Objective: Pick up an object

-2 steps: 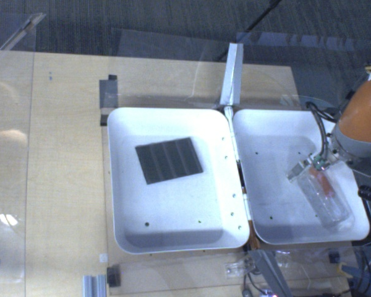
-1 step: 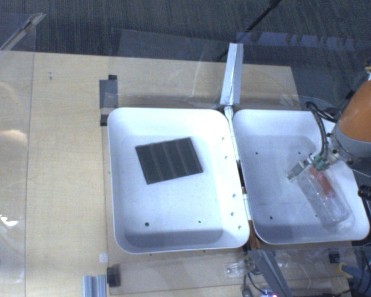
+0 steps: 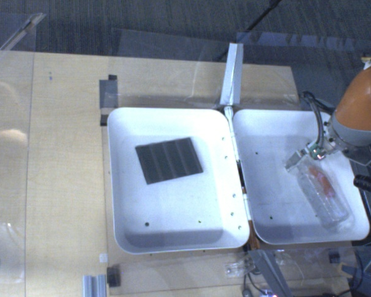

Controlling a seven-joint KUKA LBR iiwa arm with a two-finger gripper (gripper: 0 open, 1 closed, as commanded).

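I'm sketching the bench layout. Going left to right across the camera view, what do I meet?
Left bin → dark ribbed pad lying in it → upright metal divider post between the bins → right bin → clear plastic bottle lying in it → orange band of the arm.
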